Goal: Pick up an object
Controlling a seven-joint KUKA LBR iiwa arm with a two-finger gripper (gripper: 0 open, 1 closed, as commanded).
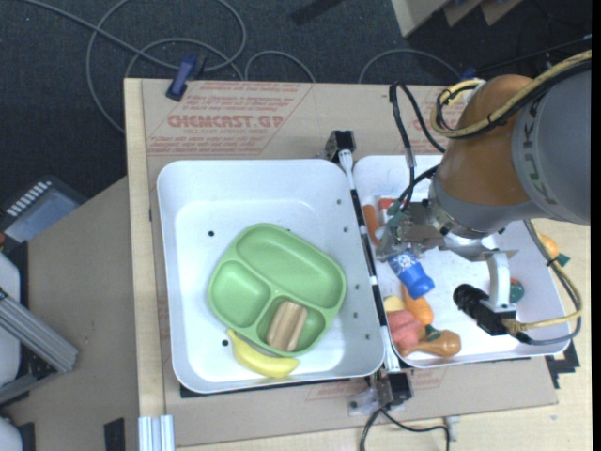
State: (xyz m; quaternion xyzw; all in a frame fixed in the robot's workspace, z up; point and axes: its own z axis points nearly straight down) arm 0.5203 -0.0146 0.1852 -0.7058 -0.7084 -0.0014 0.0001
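Cardboard-topped bench (235,111), two white bins: gripper (399,242) lowered into right bin (470,341) at its left wall, over a blue-capped bottle (411,275); grasp step judged underway, jaw state indeterminable, closure and lift required next.

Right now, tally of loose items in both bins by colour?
Green: 1, the divided plate in the left bin
Yellow: 1, the banana
Tan: 1, the bread roll on the plate
Blue: 1, the bottle in the right bin
Pink: 1, the pink piece
Orange: 2, the carrot and the orange piece
Total: 7 that I can tell; the arm hides part of the right bin.
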